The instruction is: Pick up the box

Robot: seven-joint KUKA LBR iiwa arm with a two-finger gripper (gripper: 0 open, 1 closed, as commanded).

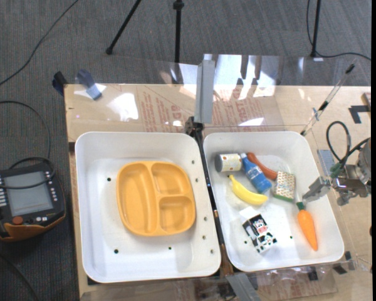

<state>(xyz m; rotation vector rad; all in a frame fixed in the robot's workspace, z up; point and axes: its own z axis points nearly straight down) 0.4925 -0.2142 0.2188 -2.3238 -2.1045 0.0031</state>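
Right white bin: box lengthwise toward lower right; pincer state unclear.

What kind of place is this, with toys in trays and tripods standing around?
Probably a robotics lab. Tripod legs stand on grey carpet, a handheld control pendant lies beside the bench, and two white bins hold a yellow plate, toy food and a small box for grasping trials.

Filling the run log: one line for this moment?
gripper: at right bin's edge | box: lying in bin, untouched | stage: pre-grasp
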